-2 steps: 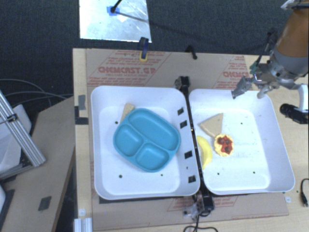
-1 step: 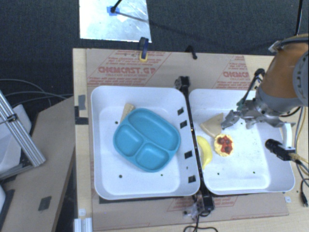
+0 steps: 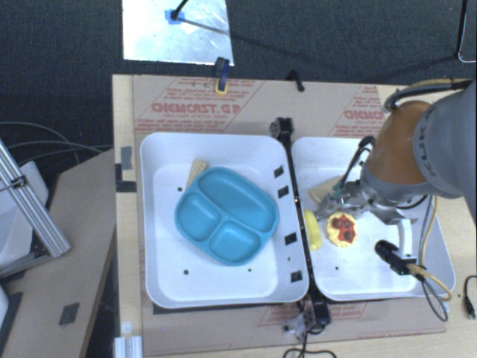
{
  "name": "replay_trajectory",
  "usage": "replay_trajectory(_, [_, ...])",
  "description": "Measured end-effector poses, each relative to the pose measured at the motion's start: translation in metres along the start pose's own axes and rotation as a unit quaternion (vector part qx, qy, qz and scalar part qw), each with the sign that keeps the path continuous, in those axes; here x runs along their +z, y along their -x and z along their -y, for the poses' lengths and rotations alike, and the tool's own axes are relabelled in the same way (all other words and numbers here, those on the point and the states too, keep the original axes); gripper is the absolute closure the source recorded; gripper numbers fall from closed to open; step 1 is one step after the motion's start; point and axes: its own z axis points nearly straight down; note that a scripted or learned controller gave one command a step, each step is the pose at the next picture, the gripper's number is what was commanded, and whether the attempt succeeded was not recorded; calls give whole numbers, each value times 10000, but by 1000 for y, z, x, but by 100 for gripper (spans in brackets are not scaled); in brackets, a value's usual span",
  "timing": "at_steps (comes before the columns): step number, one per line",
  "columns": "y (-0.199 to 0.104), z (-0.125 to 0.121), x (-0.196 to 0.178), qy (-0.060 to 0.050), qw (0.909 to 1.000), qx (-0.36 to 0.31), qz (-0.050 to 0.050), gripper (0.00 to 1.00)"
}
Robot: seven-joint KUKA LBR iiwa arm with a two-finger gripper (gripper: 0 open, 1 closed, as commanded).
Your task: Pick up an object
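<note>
**Low over the right bin, closing in on the pizza toy**

My arm (image 3: 417, 151) comes in from the right and dominates the right-hand side, grey with the orange band bulging just above the wrist. Below it sit the two white bins: the left bin (image 3: 168, 274) carries a big blue divided plate (image 3: 226, 215), with a tan wedge (image 3: 195, 171) peeking out from under its upper-left edge. None of that is near me.

I'm working in the right bin (image 3: 358, 278), and I read this as the approach step, tool low and lining up, nothing lifted yet. My gripper (image 3: 344, 200) is down near the bin floor, toward the bin's left half. Whether it's spread or closed, I cannot tell; the wrist hardware hides that, and I see nothing caught in it.

The likely target, a small round pizza slice toy (image 3: 343, 230), yellow with red spots, lies flat just below and beside my tool tip, very near or touching. A yellow banana-like piece (image 3: 313, 230) lies just left of it, against the divider.

Next move, as I judge it: shift slightly toward the pizza, centre over it, then descend and close.
</note>
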Motion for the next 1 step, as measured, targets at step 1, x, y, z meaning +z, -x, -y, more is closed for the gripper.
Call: replay_trajectory(1, [-64,31,-110,51,10000,11,12,0])
